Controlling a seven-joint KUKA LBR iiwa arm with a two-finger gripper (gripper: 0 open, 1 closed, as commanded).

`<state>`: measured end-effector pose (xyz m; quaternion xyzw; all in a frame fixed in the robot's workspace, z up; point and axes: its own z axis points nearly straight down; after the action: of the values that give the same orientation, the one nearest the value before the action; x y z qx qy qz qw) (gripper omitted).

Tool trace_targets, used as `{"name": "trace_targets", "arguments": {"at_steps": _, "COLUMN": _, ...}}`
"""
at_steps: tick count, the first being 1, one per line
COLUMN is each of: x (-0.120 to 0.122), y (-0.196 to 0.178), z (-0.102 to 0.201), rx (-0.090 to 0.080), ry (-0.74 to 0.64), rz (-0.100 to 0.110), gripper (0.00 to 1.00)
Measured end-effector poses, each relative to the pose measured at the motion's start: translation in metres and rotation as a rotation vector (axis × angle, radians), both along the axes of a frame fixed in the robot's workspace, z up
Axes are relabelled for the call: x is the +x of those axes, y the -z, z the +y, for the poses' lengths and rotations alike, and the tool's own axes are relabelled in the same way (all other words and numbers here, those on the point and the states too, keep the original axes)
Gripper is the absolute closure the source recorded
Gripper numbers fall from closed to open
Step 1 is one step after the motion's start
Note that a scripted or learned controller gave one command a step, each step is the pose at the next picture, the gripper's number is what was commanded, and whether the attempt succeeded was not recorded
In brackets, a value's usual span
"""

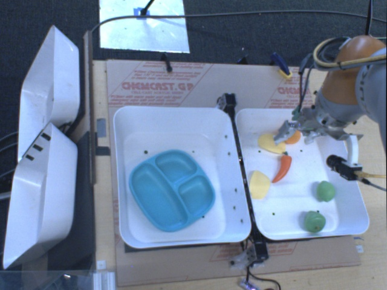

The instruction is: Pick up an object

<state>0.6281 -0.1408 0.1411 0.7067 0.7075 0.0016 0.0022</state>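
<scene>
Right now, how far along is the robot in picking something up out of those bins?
Nothing looks lifted yet. The end effector is low in the right bin, right by an orange piece and a yellow piece; I cannot tell whether it grips either. The red pepper, another yellow piece and two green items lie untouched. Gripping and lifting remain.

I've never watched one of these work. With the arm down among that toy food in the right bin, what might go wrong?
1. The tool sits where a yellow piece and a small orange piece lie close together, so it could nudge both and lift neither.
2. The red-orange pepper lies just below; a sweep might knock it aside.
3. The pieces are small and rounded, so one may slip out.
</scene>
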Motion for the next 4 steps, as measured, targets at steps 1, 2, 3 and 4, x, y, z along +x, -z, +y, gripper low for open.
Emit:
{"name": "trace_targets", "arguments": {"at_steps": 1, "x": -0.053, "y": 0.058, "z": 0.004, "rx": 0.001, "ry": 0.001, "rz": 0.008, "gripper": 0.00}}
{"name": "trace_targets", "arguments": {"at_steps": 2, "x": -0.008, "y": 0.057, "z": -0.001, "rx": 0.000, "ry": 0.001, "rz": 0.004, "gripper": 0.00}}
{"name": "trace_targets", "arguments": {"at_steps": 3, "x": 0.008, "y": 0.042, "z": 0.013, "rx": 0.000, "ry": -0.006, "rz": 0.003, "gripper": 0.00}}
{"name": "trace_targets", "arguments": {"at_steps": 4, "x": 0.007, "y": 0.043, "z": 0.013, "rx": 0.001, "ry": -0.005, "rz": 0.004, "gripper": 0.00}}
